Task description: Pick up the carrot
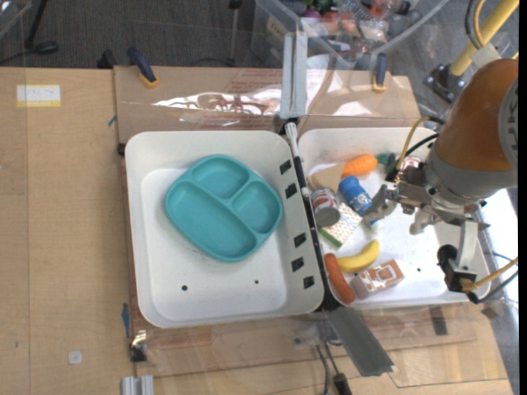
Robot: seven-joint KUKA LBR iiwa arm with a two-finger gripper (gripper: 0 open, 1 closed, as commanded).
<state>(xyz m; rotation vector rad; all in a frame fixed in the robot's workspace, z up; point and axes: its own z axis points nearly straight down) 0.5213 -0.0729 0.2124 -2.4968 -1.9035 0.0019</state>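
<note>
The carrot [359, 165] is a short orange piece lying near the far edge of the right bin [428, 280], with a bit of green at its right end. My gripper [401, 214] hangs over the middle of that bin, to the right of and nearer than the carrot, apart from it. Its two grey fingers [381, 204] are spread open with nothing between them. The orange-banded arm comes in from the right and hides the bin's right side.
Beside the carrot stand a blue can [354, 192] and a darker can [324, 205]. A green-and-white packet [341, 226], a banana [361, 257], a red piece [338, 278] and a small box [380, 277] lie nearer. The left bin [156, 295] holds a teal divided plate [222, 207].
</note>
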